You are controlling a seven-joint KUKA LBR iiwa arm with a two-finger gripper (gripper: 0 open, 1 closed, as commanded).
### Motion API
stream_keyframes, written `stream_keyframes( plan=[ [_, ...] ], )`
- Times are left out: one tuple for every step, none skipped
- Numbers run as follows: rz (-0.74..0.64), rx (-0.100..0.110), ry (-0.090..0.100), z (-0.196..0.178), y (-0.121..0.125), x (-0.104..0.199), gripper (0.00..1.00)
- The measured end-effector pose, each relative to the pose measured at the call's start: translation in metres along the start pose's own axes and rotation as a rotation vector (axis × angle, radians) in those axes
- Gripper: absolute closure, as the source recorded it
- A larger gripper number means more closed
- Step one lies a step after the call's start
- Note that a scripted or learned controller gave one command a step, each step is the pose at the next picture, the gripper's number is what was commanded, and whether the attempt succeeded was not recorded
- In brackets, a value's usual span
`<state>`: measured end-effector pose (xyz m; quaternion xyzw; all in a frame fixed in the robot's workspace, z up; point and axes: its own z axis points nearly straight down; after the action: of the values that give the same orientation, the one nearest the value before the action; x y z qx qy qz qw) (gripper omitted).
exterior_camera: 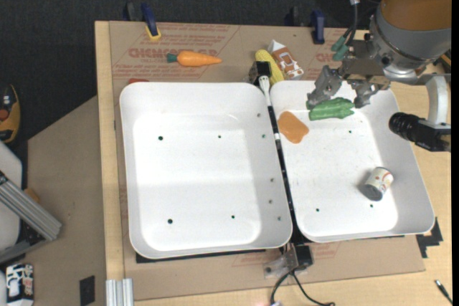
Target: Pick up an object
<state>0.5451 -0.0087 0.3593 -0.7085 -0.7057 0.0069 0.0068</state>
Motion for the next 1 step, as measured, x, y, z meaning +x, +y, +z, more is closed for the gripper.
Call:
stream_keyframes(
  plan=[
    [-0.011, -0.012, 0.002, 0.0273, -0.0312, 0.0699, 1.0]
  ],
)
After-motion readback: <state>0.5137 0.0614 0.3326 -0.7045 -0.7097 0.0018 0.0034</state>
